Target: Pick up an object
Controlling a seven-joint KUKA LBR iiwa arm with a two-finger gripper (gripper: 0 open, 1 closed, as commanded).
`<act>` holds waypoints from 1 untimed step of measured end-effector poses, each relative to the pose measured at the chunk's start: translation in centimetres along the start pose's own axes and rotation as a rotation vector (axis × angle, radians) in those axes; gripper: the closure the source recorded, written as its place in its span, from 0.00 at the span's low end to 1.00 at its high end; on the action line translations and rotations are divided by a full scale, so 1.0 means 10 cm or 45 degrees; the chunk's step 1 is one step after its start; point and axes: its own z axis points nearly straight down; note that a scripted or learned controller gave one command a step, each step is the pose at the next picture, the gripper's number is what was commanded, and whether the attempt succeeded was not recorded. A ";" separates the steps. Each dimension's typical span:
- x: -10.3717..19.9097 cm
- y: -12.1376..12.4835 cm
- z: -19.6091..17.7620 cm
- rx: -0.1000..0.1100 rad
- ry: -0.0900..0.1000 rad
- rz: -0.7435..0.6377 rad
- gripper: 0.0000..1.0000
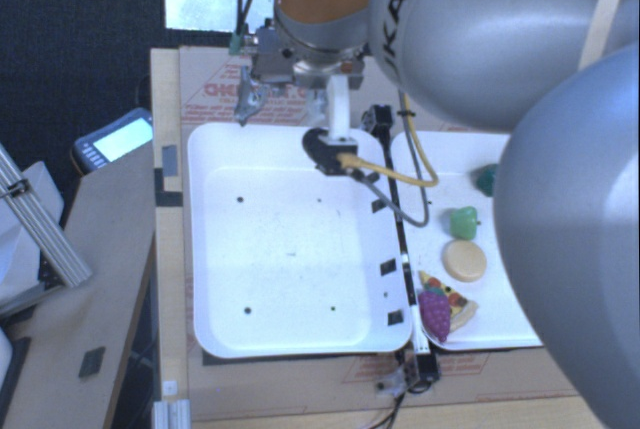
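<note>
The pincer (247,105) hangs above the far rim of the left bin (215,217), near that bin's far left corner, and whether it is released or clenched I cannot tell; nothing shows in it. The objects to pick all lie in the right bin (440,149): a green block (463,222), a tan disc (465,262) just below it, a purple grape cluster (436,312) on a pizza-like slice (459,306) at the near rim, and a teal piece (486,180) farther back. They sit well apart from the pincer, toward the view's right and nearer the camera, so I judge the next move must cross the divide between the bins
</note>
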 end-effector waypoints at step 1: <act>0.01 0.27 -0.90 -0.032 0.012 -0.005 0.00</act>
